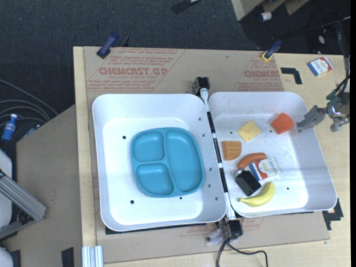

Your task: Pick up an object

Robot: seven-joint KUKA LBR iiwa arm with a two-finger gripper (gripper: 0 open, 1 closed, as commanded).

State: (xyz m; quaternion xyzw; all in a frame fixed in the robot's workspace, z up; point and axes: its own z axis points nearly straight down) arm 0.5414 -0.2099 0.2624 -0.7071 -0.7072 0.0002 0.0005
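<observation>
The bench (pixel 167 65) carries two white bins: the left bin (pixel 111 166) holds a blue divided plate (pixel 166 161), and the right bin (pixel 311 171) holds the candidates for picking, namely a banana (pixel 259 196) touching a black block (pixel 246 182) and a red sausage (pixel 251 159) in a tight cluster, with a waffle piece (pixel 231 149), a yellow cheese square (pixel 249 130) and an orange cube (pixel 282 123) lying more apart. The pincer (pixel 309 119) sits at the right bin's far right rim just beside the orange cube, holding nothing, and whether it stands wide or narrow I cannot tell. A descent from here risks striking the bin's rim or nudging the cube away, and a reach into the cluster could close on two things at once.
</observation>
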